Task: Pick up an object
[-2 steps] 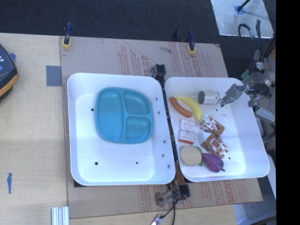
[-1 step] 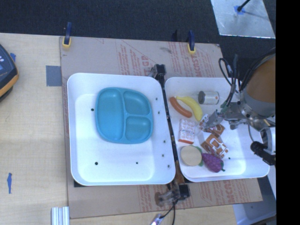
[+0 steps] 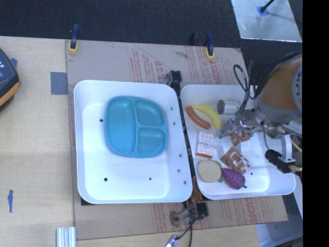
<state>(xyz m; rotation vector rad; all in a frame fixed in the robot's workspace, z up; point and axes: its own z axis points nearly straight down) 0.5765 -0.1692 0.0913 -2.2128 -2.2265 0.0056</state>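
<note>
gripper (image 3: 237,129) hovering in right bin (image 3: 267,188) | finger state: cannot tell | pretzel pack (image 3: 236,158) lying just below it | banana (image 3: 209,115) lying to its left

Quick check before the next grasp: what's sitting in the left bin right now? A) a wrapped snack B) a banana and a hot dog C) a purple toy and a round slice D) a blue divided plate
D: the blue divided plate lies in the left bin.
</note>
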